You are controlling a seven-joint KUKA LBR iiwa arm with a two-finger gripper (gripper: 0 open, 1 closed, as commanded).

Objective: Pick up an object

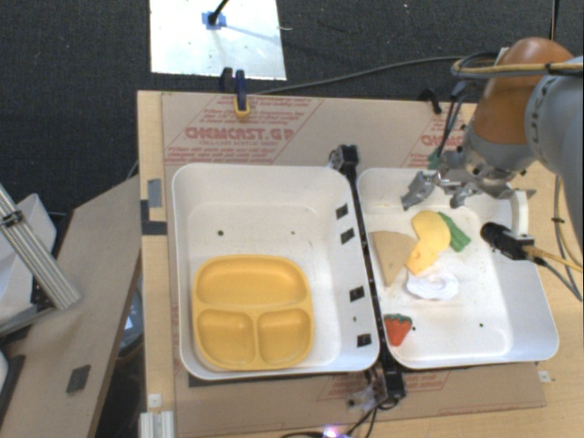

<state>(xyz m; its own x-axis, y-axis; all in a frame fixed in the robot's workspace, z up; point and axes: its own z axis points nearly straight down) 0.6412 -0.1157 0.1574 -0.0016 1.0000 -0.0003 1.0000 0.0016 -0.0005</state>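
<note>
gripper (442, 190) hangs over far side of right bin (520, 336), fingers spread, nothing between them. yellow banana-shaped toy (427, 242) lies just near-side of it, long axis far-to-near, beside green piece (455, 233).

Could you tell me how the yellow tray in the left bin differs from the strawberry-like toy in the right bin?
The yellow tray is pale yellow; the strawberry toy is red with a green top. The tray is far larger, covering much of the left bin, while the toy is a small piece. The tray is flat with three compartments; the toy is one rounded lump. Both lie near the front edge, close to the divider between bins.
</note>
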